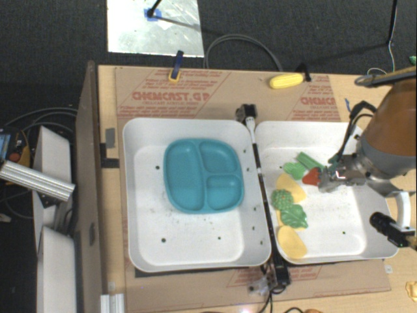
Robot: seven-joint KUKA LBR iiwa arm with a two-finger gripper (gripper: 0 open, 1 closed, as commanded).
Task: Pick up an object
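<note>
The gripper [324,177] sat low in the right bin [339,237], against a small red toy [312,176] lying beside green pieces [301,164]. A blue divided plate [203,175] lay in the left bin [144,194].

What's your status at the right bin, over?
Gripper low in right bin, at the red piece; grasp unconfirmed. Green and yellow pieces crowd its left side. Blue tray in left bin, untouched.
</note>
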